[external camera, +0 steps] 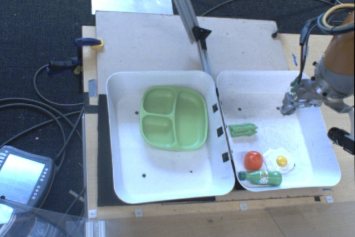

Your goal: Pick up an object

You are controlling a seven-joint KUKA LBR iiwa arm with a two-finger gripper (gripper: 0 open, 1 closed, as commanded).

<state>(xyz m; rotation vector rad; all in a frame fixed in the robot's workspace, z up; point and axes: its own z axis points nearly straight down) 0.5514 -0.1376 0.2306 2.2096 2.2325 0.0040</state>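
Over the right shallow white bin point(310, 172), the gripper point(288, 105) hung near the far right edge, nothing visibly held; whether it was open or closed could not be told. A green plastic pea pod point(242, 130) lay near the bin's left wall, with bare floor between it and the gripper. Along the near rim clustered a red plastic tomato point(253, 160), a toy fried egg point(279, 160) and a green plastic bottle point(260, 177). A light green divided plate point(174, 117) sat centred in the left white bin point(125, 175).

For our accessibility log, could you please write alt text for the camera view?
The gripper hovers over the right bin, which holds a green pod, tomato, fried egg and green bottle. The left bin holds a green divided plate.
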